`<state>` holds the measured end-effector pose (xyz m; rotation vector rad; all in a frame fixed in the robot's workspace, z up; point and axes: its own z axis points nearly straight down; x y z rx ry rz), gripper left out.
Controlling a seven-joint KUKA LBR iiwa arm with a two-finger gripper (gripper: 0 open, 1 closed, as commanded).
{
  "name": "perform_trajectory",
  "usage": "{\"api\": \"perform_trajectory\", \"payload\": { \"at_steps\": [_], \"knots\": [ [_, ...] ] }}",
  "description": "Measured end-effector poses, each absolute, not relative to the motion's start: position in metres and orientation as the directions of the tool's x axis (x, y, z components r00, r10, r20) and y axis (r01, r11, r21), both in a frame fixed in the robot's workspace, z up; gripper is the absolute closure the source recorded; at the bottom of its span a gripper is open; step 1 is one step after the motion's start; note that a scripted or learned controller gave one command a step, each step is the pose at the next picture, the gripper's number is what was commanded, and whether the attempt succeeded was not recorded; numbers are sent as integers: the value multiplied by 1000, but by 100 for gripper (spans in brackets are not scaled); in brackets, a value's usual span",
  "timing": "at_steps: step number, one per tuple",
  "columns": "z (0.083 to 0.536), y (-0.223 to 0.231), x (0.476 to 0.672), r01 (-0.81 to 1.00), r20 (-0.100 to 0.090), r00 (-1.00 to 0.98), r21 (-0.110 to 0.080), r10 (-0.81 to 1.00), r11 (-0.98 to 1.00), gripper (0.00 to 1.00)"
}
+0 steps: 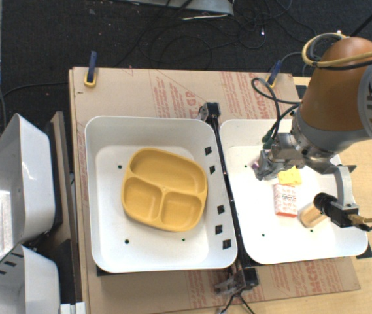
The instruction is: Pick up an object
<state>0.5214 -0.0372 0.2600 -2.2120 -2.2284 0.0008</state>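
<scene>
My gripper (268, 165) hangs low over the back left part of the right bin (342, 244), under the grey wrist and orange band. Just right of it lies a small yellow object (291, 176), close to the gripper or touching it. In front of that is a red and white packet (285, 199), flat on the bin floor. A tan block (310, 216) rests to the packet's right. A small purplish bit (258, 171) shows at the gripper's left edge; I cannot make out what it is.
The left bin (104, 241) holds a yellow divided plate (165, 189) in its middle. A black divider with clips (219, 182) runs between the two bins. Grey tubs (16, 188) stand off the bench at the left.
</scene>
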Motion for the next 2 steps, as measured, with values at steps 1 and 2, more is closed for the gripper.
{"api": "perform_trajectory", "payload": {
  "at_steps": [1, 2],
  "knots": [
    [264, 18, 516, 1000, 1, -8, -1, 1000, 8, 100],
    [265, 67, 509, 1000, 1, -9, -1, 1000, 9, 100]
  ]
}}
